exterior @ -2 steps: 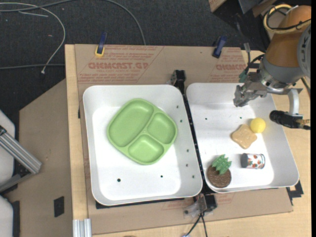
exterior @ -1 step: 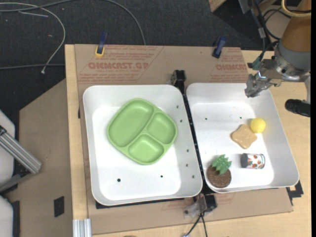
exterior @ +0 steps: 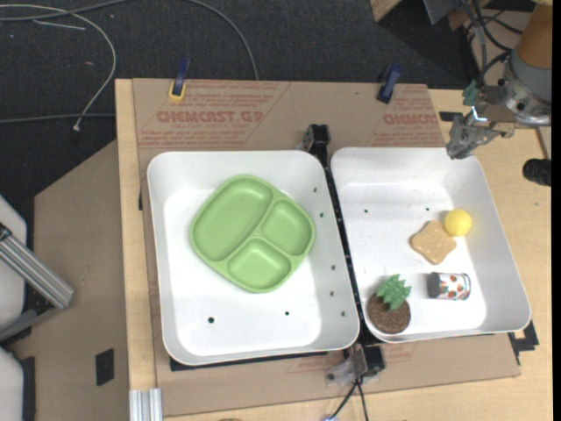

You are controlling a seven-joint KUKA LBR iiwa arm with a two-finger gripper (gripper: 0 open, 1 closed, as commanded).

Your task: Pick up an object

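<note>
The arm is cut off at the view's right edge, and its gripper (exterior: 462, 140) hangs over the far rim of the right bin (exterior: 386, 169), at about one o'clock from that bin's middle. It is too small and dark to tell how it is set. Nothing sits between it and the bin rim. In the right bin, a yellow ball (exterior: 457, 223) touches a tan toast slice (exterior: 433, 242). At five o'clock lies a small can (exterior: 448, 285) on its side; at seven o'clock stands a potted plant (exterior: 389, 305). The left bin (exterior: 171, 235) holds a green divided plate (exterior: 252, 232)
</note>
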